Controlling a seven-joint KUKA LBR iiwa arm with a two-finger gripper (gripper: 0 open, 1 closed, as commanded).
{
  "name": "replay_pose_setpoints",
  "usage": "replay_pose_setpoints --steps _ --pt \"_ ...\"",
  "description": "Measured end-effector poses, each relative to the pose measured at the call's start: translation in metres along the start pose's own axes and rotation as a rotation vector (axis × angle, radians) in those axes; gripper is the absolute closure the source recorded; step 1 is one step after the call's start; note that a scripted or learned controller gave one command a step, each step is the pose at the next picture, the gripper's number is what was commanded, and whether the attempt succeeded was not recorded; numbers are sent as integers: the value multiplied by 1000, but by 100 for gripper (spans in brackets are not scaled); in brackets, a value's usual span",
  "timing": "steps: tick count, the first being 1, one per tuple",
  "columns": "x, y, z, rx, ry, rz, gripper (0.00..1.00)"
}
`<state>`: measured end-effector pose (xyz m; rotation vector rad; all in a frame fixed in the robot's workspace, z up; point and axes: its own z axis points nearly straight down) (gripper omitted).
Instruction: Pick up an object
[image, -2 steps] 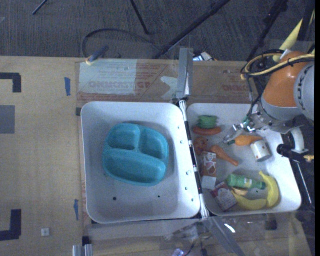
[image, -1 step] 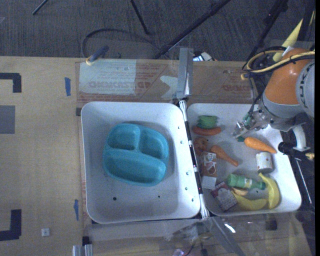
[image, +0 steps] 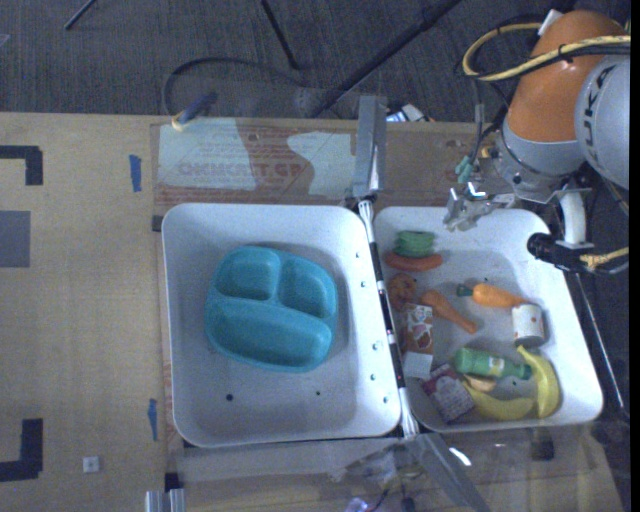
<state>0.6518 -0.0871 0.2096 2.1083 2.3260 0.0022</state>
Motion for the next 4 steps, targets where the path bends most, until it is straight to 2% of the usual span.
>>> replay_pose_setpoints --steps 1,2,3,4 --pt "0 0 0 1 0 0 0" --pt "-11 -66 114 -2 0 -130 0" --pt "-13 -29 123 -1 0 157 0" --pt "-13 -27 111 -7 -2 155 100"
